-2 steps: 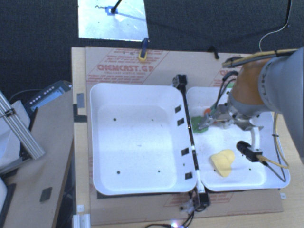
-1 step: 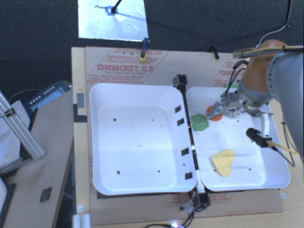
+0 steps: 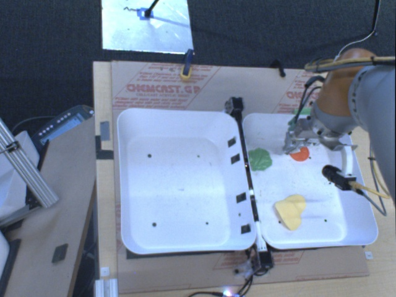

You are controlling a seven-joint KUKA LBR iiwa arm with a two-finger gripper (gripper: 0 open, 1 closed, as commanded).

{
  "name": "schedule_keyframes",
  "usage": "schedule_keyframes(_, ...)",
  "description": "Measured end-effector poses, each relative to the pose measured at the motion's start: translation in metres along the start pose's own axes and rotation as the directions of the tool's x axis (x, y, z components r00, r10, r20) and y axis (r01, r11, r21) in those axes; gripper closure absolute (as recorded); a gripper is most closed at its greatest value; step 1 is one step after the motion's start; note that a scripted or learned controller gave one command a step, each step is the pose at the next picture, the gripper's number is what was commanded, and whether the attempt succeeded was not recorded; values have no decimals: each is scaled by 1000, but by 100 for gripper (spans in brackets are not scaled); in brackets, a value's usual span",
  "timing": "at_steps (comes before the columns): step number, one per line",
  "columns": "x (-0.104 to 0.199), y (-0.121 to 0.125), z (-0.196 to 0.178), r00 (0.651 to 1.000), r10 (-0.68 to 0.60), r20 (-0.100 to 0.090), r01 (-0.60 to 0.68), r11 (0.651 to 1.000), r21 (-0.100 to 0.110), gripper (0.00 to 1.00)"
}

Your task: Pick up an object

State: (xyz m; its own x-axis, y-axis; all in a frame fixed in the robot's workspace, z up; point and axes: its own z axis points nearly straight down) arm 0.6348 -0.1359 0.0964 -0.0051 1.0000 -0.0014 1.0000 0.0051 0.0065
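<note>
In the camera view the claw point(image 3: 296, 146) hangs low in the right bin point(image 3: 359, 228), just above an orange piece point(image 3: 301, 155), fingers' state impossible to tell, with a green piece point(image 3: 260, 159) beside it and a yellow piece point(image 3: 291, 211) nearer the front.

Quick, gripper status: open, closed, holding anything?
Gripper: cannot be told from this view; it sits low in the right bin, right beside the orange object.
</note>
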Motion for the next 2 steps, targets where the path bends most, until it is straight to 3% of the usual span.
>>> schedule_keyframes(1, 6, 8, -247, 1000, -1, 2, 1, 1000, -11, 100)
schedule_keyframes(2, -28, 36, -251, 1000, 5, 2, -5, 1000, 0, 100)
